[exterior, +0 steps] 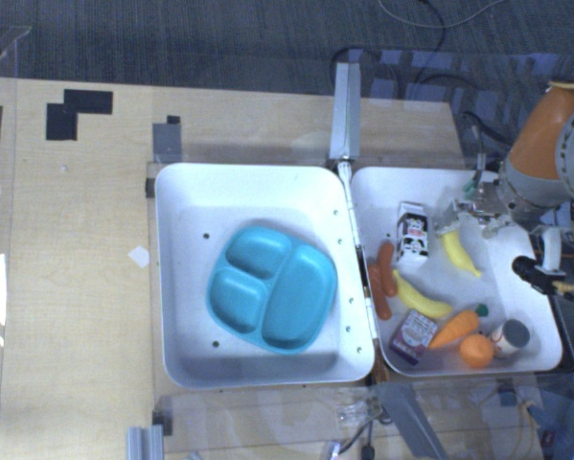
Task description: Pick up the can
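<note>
- Risk: the can [513,334] stands in the near right corner of the right bin [551,362], hemmed in by the bin walls on two sides. Judgement: fingers coming down there could strike the wall or rim before they straddle the can, and the grasp would come up empty.
- Risk: an orange [476,351] lies just beside the can on its left, nearly touching, with a carrot [455,329] just past it. A wide approach could catch the orange instead, or nudge the can over; it looks upright with a grey top, and a round body could slip out of a two-finger pinch.
- Risk: the gripper [480,205] is poised over the far right part of the bin, above the upper end of a small banana [461,254]. A straight descent from here would meet the banana, not the can.
- Fingers: too small and cluttered against the wrist hardware to read; cannot tell whether they are spread or closed. Nothing is visibly held.
- Can relative to gripper: well apart. The can sits toward the near edge of the bin, the gripper toward the far edge, the can slightly further right.
- Other contents of the right bin: a larger banana [423,298], a small white carton [413,232], sausages [381,278] along the left wall, a purple packet [413,334].
- Left bin [181,218] holds a blue divided plate [272,287]; not involved.
- The bench [76,257] carries both bins.
</note>
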`<state>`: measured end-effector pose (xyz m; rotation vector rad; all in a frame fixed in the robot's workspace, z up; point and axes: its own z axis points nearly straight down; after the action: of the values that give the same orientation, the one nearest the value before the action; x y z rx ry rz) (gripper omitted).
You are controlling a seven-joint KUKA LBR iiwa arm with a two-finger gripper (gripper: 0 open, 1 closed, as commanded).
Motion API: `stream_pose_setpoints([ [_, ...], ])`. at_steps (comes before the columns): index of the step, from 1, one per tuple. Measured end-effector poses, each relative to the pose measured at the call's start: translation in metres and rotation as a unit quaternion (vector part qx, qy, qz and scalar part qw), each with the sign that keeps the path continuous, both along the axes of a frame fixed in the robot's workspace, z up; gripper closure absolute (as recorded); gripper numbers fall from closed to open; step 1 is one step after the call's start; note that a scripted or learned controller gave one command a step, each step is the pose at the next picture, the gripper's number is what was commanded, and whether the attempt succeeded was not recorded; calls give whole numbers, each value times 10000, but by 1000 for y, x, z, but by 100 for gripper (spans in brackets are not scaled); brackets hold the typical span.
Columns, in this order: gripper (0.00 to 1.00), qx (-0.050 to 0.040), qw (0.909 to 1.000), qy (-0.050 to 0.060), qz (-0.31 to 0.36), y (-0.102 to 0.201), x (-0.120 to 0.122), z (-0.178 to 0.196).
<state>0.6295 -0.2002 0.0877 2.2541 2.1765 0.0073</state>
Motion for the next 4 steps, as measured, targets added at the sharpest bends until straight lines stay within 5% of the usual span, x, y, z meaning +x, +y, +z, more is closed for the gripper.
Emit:
stream_pose_setpoints([
  [1,0,3,9991,17,424,3,-73,25],
  [2,0,19,9998,8,180,-1,32,0],
  [3,0,-28,9614,0,2750,-5,13,78],
  [4,0,-27,9614,3,2751,-5,13,78],
])
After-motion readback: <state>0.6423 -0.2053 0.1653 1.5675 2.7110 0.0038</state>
